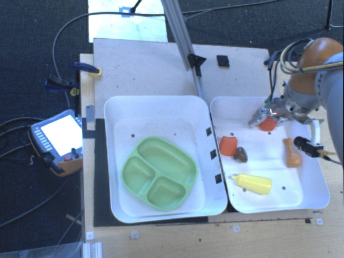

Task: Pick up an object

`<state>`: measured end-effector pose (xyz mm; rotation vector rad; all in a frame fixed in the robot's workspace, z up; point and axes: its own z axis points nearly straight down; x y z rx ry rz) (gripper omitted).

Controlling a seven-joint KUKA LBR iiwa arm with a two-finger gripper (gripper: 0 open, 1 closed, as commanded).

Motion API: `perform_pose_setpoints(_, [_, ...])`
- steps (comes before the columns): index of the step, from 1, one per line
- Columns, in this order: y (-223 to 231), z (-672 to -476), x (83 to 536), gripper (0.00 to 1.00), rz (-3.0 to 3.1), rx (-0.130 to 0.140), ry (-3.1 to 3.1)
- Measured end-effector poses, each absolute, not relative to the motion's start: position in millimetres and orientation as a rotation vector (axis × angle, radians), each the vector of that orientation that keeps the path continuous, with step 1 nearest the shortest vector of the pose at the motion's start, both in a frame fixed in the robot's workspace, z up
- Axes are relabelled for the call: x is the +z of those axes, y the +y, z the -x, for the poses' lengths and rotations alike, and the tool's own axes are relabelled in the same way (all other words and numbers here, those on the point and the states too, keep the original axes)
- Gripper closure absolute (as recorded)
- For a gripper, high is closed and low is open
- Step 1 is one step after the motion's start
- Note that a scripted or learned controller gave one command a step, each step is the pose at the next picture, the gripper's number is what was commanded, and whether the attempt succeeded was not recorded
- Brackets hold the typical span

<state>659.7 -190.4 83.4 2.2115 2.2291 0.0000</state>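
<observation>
White left bin [115, 144]: green tray [159, 172]
White right bin [314, 198]: orange cup [228, 145], brown lump [241, 155], yellow bottle [253, 184], orange carrot [292, 153], red ball [267, 124]
Claw [262, 117]: at the red ball, far end; grip cannot be told

Left bin [115, 144] holds a green divided plate [159, 172] — three compartments, sitting toward the near side. Handheld pendant with a lit screen [58, 140] lies on the dark floor, left of the bench. Blue-and-yellow clamps [86, 69] grip the board's far-left edge. Small black block [223, 61] on the board beyond the right bin [314, 195]. Slanted grey pole [180, 28] — its foot lands at the gap between the bins.
</observation>
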Motion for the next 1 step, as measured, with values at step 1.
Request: perform_pose_setpoints(1, [-190.8, -661.6, 97.7, 1.00, -2.205, 0.004, 2.227])
